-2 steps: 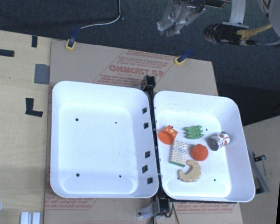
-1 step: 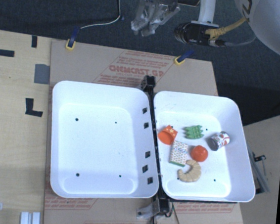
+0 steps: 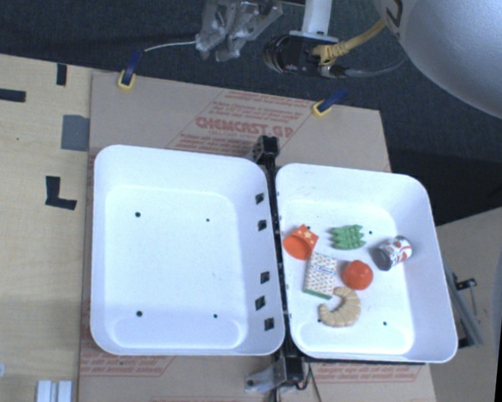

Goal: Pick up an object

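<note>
Gripper (image 3: 225, 41) parked beyond bench's far edge, jaw state impossible to tell | targets crowd right white plastic bin (image 3: 428, 214) centre | risk: orange-red ball (image 3: 357, 274) touches tan croissant-shaped toy (image 3: 341, 309) (likely nudged or rolled, not grasped)

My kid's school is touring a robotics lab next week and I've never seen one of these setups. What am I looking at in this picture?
This is one camera fixed above a workbench, looking down at a slant. The large grey shape at the top right is a robot arm. Its gripper, a two-finger claw, hangs at the top, above the dark floor beyond the bench and well away from the bins, with nothing in it.

On the bench sit two shallow white bins side by side. The left bin shows just its white floor. The right bin holds small toy-like things: an orange piece, a green piece, a small can, a red ball, a little patterned box and a tan curved piece. The robot's job is to pick one up.
</note>
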Robot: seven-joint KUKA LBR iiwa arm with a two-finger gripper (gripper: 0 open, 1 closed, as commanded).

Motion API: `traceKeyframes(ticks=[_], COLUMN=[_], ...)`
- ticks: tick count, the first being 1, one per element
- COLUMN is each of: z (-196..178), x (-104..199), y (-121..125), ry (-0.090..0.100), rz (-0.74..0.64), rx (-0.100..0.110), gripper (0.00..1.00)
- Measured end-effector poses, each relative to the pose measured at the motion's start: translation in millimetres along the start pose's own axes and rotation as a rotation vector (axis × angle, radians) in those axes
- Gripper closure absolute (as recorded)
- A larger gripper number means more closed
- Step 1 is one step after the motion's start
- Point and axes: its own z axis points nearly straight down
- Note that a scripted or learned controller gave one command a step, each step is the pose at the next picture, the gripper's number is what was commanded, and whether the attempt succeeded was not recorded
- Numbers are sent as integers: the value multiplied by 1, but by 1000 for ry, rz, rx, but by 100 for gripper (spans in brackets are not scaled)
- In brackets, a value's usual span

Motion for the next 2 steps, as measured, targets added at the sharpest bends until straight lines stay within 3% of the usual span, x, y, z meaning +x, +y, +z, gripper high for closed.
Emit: traceKeyframes(ticks=[1, 2], z=[1, -1], x=[7, 7], y=[53, 34], ry=[-3, -2], rz=[3, 3], rx=[-1, 1], gripper=[100, 100])
